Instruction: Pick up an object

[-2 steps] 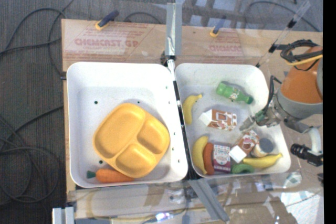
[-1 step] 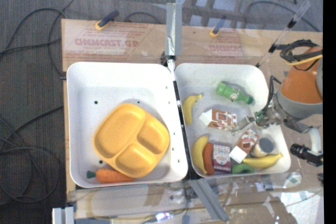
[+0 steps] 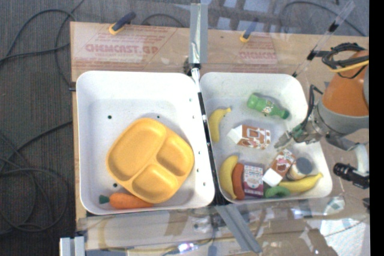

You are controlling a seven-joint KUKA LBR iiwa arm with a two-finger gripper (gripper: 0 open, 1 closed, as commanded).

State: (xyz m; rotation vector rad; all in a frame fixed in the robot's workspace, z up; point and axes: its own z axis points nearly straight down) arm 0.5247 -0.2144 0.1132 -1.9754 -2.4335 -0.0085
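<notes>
At the near edge of the left bin a carrot is seen beside a yellow divided plate. In the right bin bananas, a red carton and, farther, a green bottle are laid. The tool is poised at that bin's right side; its grip cannot be told.

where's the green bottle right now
The green bottle lies on its side in the right bin, near that bin's far wall. The white carton lies just in front of it, and a banana lies to its left.
</notes>
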